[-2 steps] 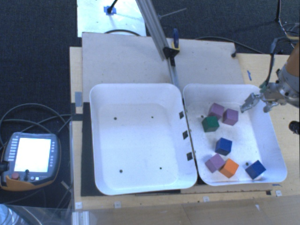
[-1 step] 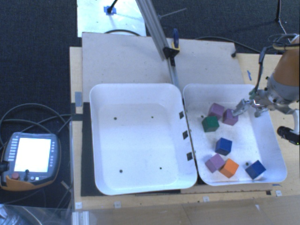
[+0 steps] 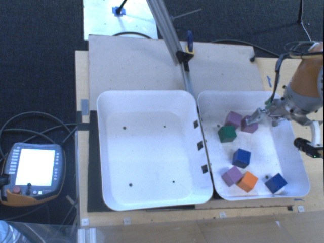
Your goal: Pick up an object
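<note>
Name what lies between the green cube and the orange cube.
In the camera view, a blue cube lies between the green cube and the orange cube.

The grey two-finger gripper [image 3: 253,119] reaches in from three o'clock over the right shallow white plastic bin [image 3: 288,151], its tip at a purple cube [image 3: 249,126]. Another purple cube [image 3: 233,119] lies just at nine o'clock of that one, with a green cube [image 3: 227,133] below it. Toward six o'clock sit a blue cube [image 3: 241,157], a lilac cube [image 3: 232,175], an orange cube [image 3: 247,181] and a dark blue cube [image 3: 276,183].
</note>
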